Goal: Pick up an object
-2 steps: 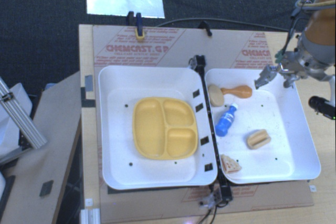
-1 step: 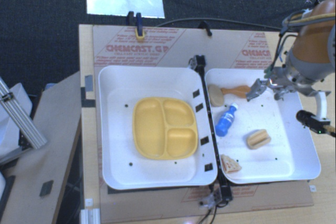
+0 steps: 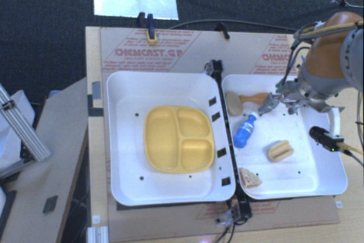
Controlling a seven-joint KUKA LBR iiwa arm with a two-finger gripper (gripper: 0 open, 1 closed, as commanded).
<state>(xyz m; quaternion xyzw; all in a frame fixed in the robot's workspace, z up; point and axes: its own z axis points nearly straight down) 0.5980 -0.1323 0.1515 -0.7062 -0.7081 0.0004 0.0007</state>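
1. the tool (image 3: 272, 103) hangs over the upper part of the right bin (image 3: 333, 179), just above the wooden brush (image 3: 245, 101), and its fingers look slightly parted with nothing between them; i judge the grasp is not yet made.
2. possible targets all lie in the right bin: the blue bottle (image 3: 244, 131) near the divider, the bread roll (image 3: 280, 151) in the middle, the sandwich wedge (image 3: 249, 177) at the lower left corner, and the brush along the upper edge.
3. risk: the brush handle is thin and lies flat, so a narrow opening may close above it or push it aside.
4. risk: the bottle is round and tilted; a nudge from one finger could roll it against the wall between the bins.
5. risk: brush and bottle sit near each other, so a descent between them may catch neither.
6. the yellow divided plate (image 3: 179, 138) in the left bin (image 3: 122, 179) is well apart and unlikely to interfere.
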